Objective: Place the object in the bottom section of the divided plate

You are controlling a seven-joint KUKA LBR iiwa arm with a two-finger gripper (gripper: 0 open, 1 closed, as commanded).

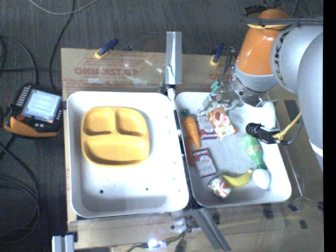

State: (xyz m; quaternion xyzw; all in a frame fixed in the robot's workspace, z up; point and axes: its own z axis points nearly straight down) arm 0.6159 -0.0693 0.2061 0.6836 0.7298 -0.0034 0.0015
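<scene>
Plate: yellow plastic, smooth, a little shiny.
Bins: white plastic, smooth, matt.
Bench top: brown cardboard, flat, with clear shiny tape.
Arm: grey, smooth and hard; orange band glossy.
Carrot: orange, looks like smooth plastic.
Banana: yellow, smooth.
Egg: white, glossy.
Floor: dark, rough carpet.

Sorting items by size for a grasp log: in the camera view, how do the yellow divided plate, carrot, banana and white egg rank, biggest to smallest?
1. Yellow divided plate
2. Carrot
3. Banana, looks close to the carrot, so that order is unsure
4. White egg
</scene>
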